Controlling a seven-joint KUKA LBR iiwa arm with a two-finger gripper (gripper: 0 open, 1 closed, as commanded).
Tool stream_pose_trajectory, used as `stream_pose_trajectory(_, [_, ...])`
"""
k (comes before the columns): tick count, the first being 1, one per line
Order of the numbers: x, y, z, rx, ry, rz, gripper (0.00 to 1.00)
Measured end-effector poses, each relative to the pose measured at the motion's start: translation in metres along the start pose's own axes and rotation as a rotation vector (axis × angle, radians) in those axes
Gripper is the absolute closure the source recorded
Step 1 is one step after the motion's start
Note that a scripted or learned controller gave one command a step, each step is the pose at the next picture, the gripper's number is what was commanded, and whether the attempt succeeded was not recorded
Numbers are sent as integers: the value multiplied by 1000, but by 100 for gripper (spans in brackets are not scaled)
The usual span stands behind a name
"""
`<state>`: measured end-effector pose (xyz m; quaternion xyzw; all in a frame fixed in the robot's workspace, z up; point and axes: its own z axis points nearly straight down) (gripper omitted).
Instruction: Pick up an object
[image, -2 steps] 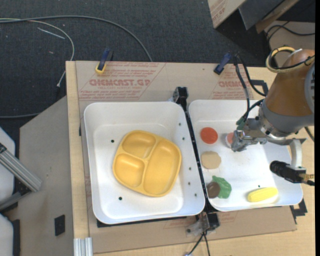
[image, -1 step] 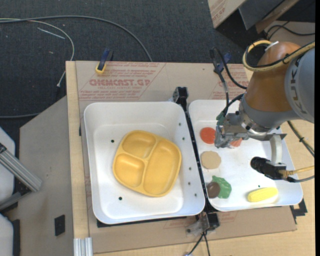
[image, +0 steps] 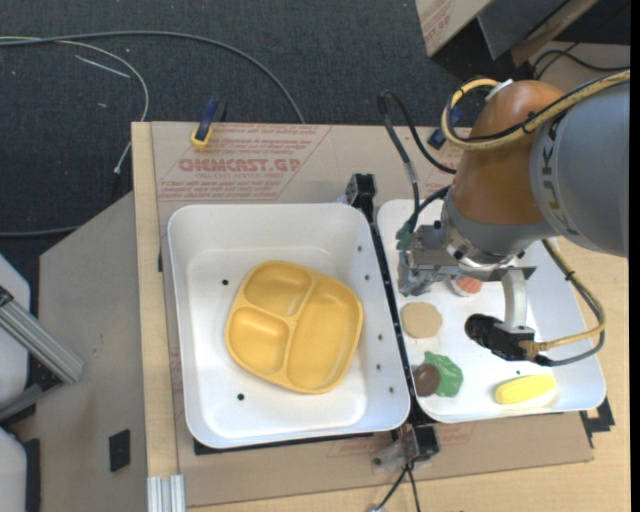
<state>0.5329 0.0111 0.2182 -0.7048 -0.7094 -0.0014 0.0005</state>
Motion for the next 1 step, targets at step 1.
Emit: stream_pose_trajectory(1, [61,7,-10,0,1,-1,100])
